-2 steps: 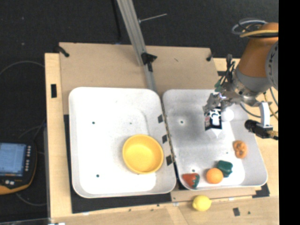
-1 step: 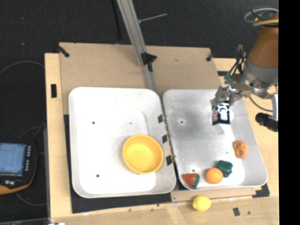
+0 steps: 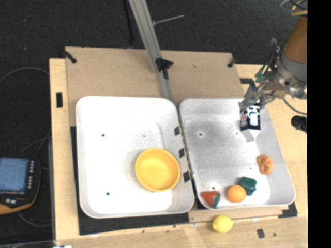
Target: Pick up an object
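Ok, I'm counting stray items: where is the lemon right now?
The lemon lies outside both bins on the bench, just past the near rim of the right bin, closest to the orange and red pepper inside.

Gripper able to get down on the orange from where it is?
Probably yes. The orange sits uncovered near the right bin's front edge, but a green piece and a red piece flank it closely. The gripper hangs over the bin's far right side.
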`<move>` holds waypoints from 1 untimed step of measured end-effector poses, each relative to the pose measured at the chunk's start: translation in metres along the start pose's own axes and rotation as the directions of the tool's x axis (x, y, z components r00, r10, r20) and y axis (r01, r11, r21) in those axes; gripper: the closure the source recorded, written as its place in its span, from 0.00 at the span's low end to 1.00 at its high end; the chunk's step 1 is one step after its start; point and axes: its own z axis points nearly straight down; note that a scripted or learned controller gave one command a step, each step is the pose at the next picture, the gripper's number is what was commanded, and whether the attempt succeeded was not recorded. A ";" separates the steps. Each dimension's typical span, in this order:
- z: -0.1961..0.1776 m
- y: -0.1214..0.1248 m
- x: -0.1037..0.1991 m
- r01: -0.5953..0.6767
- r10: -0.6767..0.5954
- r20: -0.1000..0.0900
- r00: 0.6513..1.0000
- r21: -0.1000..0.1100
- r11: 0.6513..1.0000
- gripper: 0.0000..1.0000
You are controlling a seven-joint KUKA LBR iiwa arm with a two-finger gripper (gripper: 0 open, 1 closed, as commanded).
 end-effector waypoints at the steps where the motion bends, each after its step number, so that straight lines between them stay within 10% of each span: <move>1: -0.004 0.014 0.046 0.000 0.000 -0.001 1.000 0.004 1.000 1.00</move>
